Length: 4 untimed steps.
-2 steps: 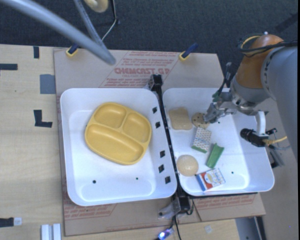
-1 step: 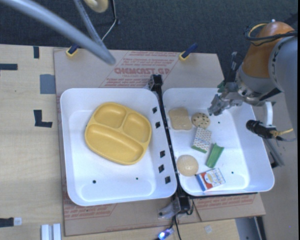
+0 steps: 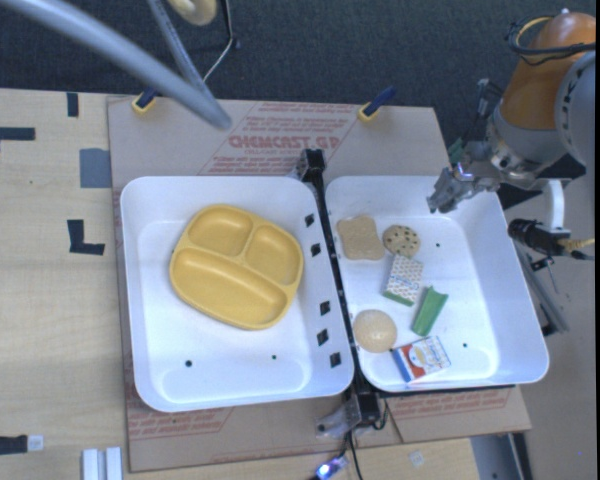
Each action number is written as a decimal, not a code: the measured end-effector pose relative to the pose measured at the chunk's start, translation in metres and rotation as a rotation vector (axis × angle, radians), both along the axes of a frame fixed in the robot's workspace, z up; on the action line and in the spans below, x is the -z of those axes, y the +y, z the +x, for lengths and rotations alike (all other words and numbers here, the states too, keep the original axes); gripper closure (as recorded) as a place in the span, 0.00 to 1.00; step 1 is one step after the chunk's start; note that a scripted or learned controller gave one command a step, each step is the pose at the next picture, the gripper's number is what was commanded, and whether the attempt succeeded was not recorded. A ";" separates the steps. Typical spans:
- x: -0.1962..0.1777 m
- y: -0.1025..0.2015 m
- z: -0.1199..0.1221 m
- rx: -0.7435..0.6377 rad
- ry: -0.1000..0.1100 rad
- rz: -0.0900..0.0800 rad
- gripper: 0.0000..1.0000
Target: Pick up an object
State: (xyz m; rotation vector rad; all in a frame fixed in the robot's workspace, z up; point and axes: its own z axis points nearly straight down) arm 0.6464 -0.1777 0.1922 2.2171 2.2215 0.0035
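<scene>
cookie (image 3: 401, 238) lies loose near right bin (image 3: 480, 268) far edge, beside toast (image 3: 359, 237) | packets, green bar (image 3: 429, 310), bun (image 3: 375, 330) scattered toward near edge, spaced for picking | tool (image 3: 446, 196) hovers over far-right corner, grip state cannot tell | yellow tray (image 3: 237, 265) in left bin (image 3: 150, 298)

Two white bins (image 3: 150, 368); one yellow divided plate (image 3: 237, 265); six small items: toast (image 3: 359, 237), cookie (image 3: 401, 238), bun (image 3: 375, 330), green block (image 3: 429, 311), and seemingly two packets (image 3: 404, 280).

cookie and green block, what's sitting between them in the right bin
In the camera view, a small patterned packet lies between the cookie and the green block, just below the cookie and beside the block's upper end.
</scene>
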 end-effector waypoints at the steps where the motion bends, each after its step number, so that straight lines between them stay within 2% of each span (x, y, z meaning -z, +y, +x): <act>1: -0.039 0.001 0.001 0.000 0.001 0.000 1.00; 3: -0.049 0.100 -0.006 -0.004 0.006 0.002 1.00; 4: -0.039 0.160 -0.008 -0.005 0.006 0.001 1.00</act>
